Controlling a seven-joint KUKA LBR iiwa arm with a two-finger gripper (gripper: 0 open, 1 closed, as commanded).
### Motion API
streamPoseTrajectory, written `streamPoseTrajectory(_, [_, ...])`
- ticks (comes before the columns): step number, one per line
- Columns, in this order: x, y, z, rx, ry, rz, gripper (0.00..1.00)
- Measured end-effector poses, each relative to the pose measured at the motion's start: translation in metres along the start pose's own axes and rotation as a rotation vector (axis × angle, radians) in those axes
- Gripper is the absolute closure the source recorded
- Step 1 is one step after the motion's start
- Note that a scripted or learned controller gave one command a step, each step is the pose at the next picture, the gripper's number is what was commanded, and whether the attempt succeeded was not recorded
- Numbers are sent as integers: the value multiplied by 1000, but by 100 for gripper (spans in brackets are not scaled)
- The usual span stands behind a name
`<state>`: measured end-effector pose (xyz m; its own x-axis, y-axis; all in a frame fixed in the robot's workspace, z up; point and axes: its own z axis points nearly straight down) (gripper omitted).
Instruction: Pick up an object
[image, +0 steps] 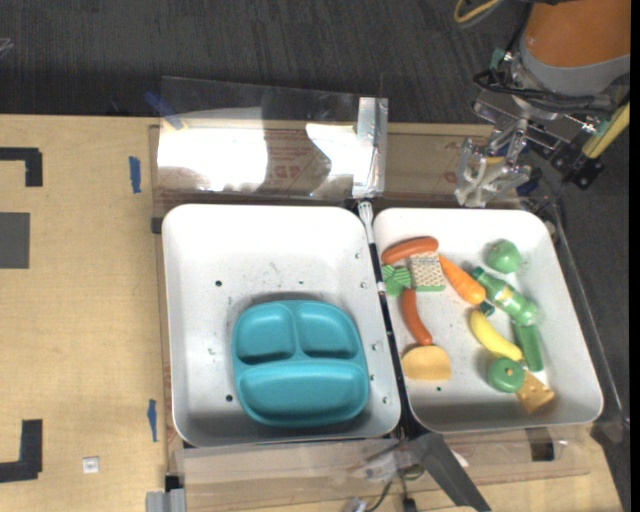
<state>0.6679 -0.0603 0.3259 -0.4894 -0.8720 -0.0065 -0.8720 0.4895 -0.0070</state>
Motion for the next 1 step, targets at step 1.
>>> streamPoseTrajectory(1, [-2,13,40,-7,3,-98,100])
